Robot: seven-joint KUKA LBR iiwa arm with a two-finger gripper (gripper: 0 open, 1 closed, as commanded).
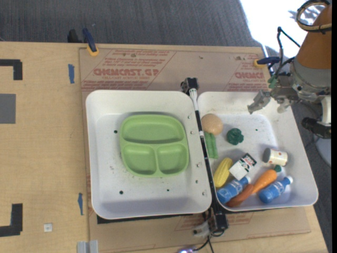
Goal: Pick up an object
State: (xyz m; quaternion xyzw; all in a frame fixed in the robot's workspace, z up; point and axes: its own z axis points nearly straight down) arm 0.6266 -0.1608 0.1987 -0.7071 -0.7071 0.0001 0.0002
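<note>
My gripper (pixel 268 103) hangs over the right bin's (pixel 295 136) far right corner, fingers spread apart, nothing between them. Nearest below: dark green broccoli piece (pixel 235 136), tan round onion (pixel 211 123) by the divider, a green stick (pixel 211 145) under it. Further toward the front: small white cylinder (pixel 276 156), black-and-white carton (pixel 243 166), yellow corn (pixel 223 172), orange carrot (pixel 258 185), two blue bottles (pixel 274 190). Left bin (pixel 100 141) holds a green divided plate (pixel 154 144), lying flat.
</note>
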